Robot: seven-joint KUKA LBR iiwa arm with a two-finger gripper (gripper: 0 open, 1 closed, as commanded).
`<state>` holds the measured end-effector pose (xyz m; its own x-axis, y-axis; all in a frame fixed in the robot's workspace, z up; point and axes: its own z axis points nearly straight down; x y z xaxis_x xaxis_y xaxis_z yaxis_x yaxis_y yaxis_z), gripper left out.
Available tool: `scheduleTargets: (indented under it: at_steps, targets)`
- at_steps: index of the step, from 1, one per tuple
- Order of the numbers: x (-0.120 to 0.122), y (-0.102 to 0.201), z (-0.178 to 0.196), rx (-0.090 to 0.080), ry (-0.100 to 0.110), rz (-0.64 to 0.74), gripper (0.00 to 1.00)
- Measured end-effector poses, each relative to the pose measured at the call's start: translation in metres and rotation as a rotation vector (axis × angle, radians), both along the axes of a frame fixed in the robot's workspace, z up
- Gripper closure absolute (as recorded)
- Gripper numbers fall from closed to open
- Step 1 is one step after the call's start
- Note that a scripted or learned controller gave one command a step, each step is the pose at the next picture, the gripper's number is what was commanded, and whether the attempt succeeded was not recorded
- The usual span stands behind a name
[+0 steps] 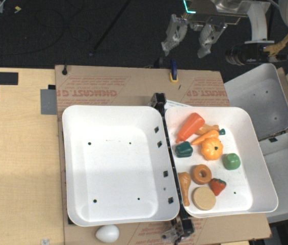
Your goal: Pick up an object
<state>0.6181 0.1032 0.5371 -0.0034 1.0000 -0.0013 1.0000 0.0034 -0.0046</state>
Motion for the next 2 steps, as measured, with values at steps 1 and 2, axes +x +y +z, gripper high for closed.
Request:
scheduleTargets:
  at_steps: [1,2]
  targets:
    - [-0.03,0.016,-0.091,-0.001,0.009,-0.001,0.0]
    - [-0.028,0.017,-0.076,-0.001,0.002,0.006,1.0]
